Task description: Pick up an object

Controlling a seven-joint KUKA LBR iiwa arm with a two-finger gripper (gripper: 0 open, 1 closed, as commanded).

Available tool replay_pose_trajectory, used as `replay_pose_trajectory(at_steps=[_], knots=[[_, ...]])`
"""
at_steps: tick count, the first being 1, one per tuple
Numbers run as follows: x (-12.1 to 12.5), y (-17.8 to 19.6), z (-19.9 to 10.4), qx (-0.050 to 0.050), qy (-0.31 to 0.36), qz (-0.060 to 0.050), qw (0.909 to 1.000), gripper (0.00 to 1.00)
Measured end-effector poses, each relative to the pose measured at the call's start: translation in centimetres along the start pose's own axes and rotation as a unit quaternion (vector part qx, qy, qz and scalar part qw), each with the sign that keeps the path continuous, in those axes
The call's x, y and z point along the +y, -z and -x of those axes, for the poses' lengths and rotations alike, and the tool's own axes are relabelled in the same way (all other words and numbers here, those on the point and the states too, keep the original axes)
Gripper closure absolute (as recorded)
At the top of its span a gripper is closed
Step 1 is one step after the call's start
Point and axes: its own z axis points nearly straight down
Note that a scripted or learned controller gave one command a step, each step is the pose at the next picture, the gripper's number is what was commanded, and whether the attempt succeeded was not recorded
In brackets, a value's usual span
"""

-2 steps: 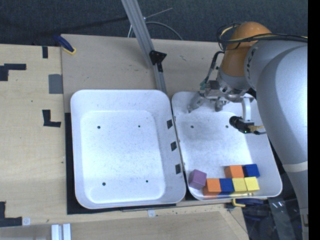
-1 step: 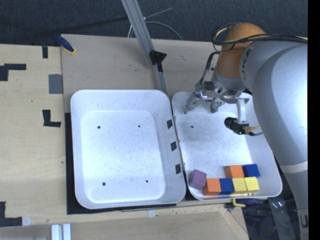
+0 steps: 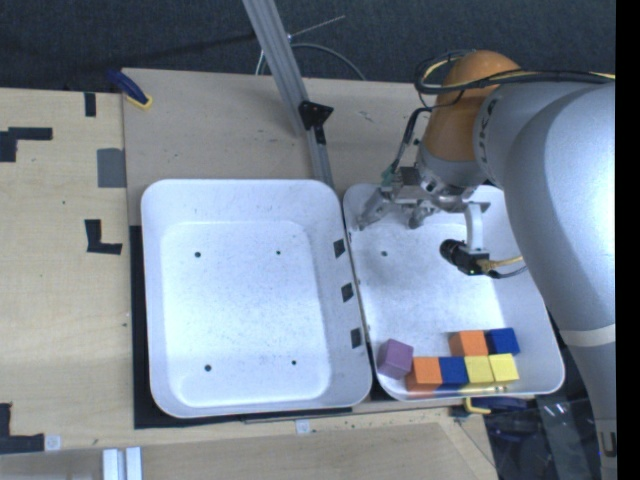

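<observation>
Coloured blocks (image 3: 470, 358) clustered at near edge of right bin (image 3: 400, 268), purple block (image 3: 397, 356) just beside. Hand (image 3: 410, 208) positioned at bin's far end, well apart from blocks; open/closed state cannot be told. Step judged: approach. Next req'd: traverse toward blocks, descent.

**Bench, bins and fixtures**

Pale wooden bench (image 3: 60, 298) spread under two shallow white bins side by side. Left bin (image 3: 240, 293) speckled, with four small dark dots on its floor. Right bin (image 3: 400, 268) touching it along a shared edge, small black clips there. Black tape marks (image 3: 95, 236) scattered on the bench's left part, a grey patch (image 3: 111, 166) among them. Slanted grey metal pole (image 3: 285, 63) rising from behind the bins, black bracket on it. Blue-and-yellow item (image 3: 130, 88) near the far left corner. Thin white cable (image 3: 325, 53) looping behind the pole.
</observation>
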Motion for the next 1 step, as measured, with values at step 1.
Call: replay_pose_trajectory(at_steps=[1], knots=[[-4.36, 10.56, -3.96, 0.002, 0.002, 0.005, 1.0, 0.0]])
